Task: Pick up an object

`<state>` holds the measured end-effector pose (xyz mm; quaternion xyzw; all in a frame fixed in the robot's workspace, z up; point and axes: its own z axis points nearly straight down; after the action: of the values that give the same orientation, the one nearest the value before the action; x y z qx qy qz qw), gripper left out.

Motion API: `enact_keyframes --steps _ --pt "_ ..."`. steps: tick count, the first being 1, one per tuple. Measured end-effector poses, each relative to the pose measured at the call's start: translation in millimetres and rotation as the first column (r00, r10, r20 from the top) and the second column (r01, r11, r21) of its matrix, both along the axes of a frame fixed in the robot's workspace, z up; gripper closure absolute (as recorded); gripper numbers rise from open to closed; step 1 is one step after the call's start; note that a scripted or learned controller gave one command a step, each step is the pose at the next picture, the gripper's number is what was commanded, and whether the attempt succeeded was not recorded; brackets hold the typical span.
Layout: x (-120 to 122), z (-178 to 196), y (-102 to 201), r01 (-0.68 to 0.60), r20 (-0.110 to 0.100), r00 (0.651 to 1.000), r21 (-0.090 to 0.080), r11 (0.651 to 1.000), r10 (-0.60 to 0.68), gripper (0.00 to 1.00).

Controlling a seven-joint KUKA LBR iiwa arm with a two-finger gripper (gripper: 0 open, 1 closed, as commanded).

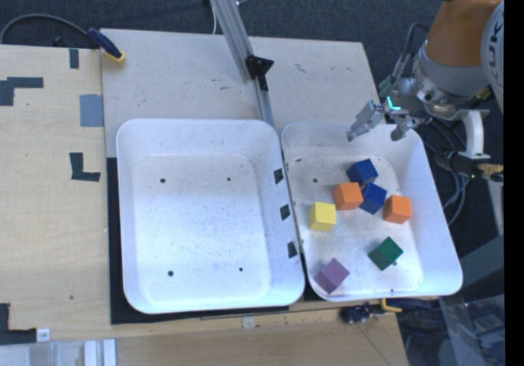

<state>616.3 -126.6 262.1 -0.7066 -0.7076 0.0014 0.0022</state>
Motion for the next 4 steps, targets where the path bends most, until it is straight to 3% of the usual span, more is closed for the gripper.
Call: enact_keyframes --steps 1,4 --pt "1 2 0 -0.001 0.004 1.000 -0.001 1.000 0.001 0.00" --pt "-6 -155 17 -0.001 0.001 1.000 -0.001 1.000 0.001 0.00"
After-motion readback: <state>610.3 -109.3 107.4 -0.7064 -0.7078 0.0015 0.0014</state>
